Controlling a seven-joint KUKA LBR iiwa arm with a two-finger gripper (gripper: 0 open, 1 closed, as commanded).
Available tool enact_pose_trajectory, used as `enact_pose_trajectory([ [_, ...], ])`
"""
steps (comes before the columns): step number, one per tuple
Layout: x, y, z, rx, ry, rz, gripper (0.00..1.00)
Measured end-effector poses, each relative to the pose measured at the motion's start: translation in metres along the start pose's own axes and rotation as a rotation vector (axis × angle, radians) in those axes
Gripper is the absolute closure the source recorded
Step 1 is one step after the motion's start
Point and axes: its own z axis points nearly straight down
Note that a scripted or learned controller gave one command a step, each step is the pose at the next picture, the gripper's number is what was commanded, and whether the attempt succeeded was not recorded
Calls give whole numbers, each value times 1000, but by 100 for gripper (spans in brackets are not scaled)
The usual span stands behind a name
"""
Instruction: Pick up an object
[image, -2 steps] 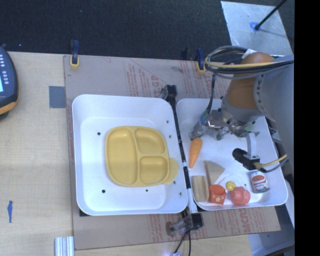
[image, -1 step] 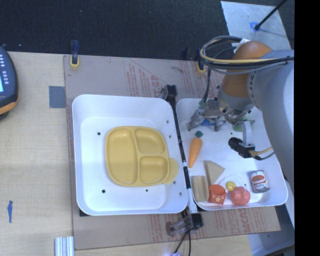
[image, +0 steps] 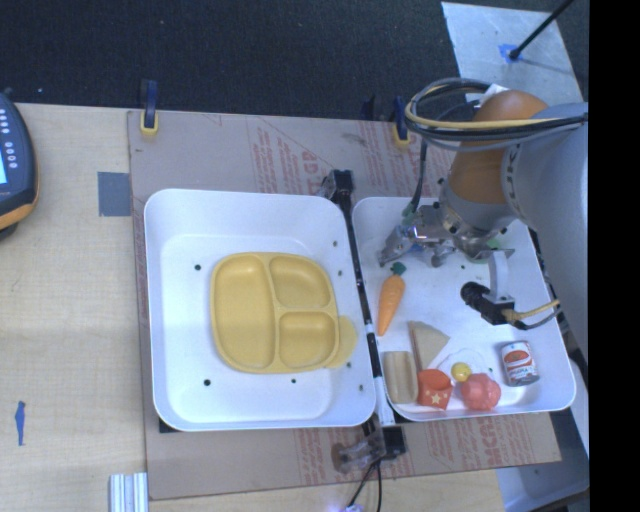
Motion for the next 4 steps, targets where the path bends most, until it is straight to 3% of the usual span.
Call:
enact_pose_trajectory([
  [1,-1,15,3,21,4,1,0],
  [2,-22,16,3,15,4,4,0],
  [3,2,-150,-8,9,4,1,0],
  [4,-50,-2,-4,-17,-5,-4,0],
])
